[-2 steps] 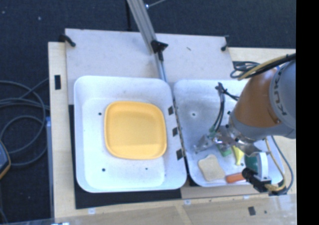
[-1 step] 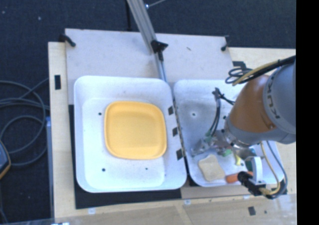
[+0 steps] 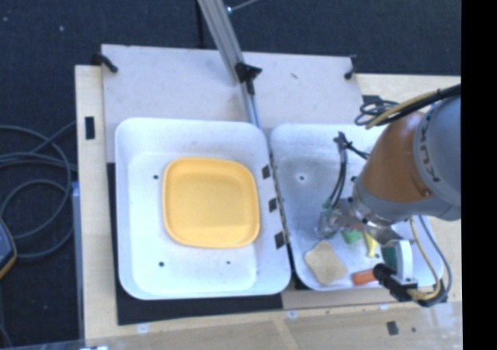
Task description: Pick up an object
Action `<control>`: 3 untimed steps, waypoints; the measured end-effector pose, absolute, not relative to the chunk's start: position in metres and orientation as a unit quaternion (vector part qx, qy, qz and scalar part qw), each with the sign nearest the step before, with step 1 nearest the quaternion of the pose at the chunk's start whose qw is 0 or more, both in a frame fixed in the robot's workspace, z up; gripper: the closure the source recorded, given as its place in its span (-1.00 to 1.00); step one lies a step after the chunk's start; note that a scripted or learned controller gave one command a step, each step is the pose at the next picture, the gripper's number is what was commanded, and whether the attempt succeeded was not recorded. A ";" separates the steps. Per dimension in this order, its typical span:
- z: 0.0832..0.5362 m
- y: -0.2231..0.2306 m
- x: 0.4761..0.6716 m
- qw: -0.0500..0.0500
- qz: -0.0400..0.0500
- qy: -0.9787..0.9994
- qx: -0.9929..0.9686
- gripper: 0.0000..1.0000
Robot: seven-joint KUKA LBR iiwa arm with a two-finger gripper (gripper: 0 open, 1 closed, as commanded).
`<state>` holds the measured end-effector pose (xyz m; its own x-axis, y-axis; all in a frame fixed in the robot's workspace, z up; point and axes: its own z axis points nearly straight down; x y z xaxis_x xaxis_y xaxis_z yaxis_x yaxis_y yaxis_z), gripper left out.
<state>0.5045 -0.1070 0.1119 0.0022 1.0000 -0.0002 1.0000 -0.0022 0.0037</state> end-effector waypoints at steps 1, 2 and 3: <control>0.173 -0.110 0.501 0.002 0.002 0.707 0.707 1.00; 0.235 -0.107 0.502 0.003 0.002 0.707 0.707 1.00; 0.234 -0.108 0.503 0.000 0.000 0.707 0.707 1.00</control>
